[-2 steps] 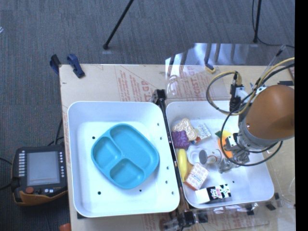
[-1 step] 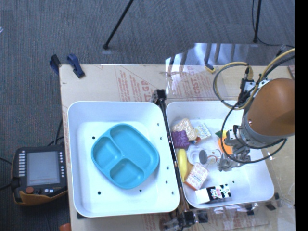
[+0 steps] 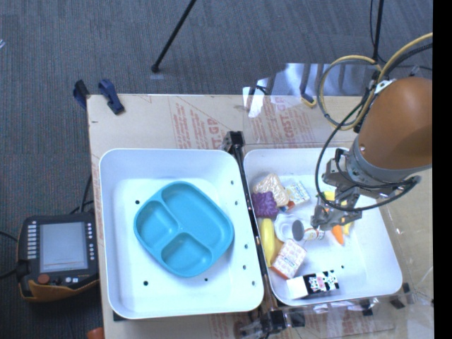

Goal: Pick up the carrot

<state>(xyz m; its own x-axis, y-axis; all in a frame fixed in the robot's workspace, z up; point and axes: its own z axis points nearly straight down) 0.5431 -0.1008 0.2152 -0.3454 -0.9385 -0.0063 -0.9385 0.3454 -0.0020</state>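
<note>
Grey carpet floor surrounds a cardboard-topped bench [image 3: 198, 119]; a black tripod leg crosses the floor beyond the bench's far edge, and a teach pendant [image 3: 60, 249] with a pale screen lies on the floor off the bench's left edge. Two blue clamps [image 3: 109, 96] sit at the far-left corner of the bench.

Left bin [image 3: 113, 189]: holds one blue three-compartment plate [image 3: 183, 228], roughly central, set at a slant.

Right bin [image 3: 385, 260]: cluttered along its left half. A tan mesh bag [image 3: 270, 185] lies near the far-left corner, a purple item [image 3: 264, 204] just beside it towards the near edge, then a yellow banana [image 3: 267, 237] along the left wall. A red-and-white packet [image 3: 289, 258] lies next to the banana, and a black-and-white box [image 3: 314, 284] rests against the near wall.

Arm: orange-brown dome of the wrist hangs over the right bin's far-right part. The gripper [image 3: 330, 219] points down into the middle of the bin. The carrot [image 3: 339, 233], a small orange piece, lies on the bin floor just right of and touching the gripper tip as seen from above. Whether the carrot sits between the fingers cannot be made out; finger state cannot be told.
</note>
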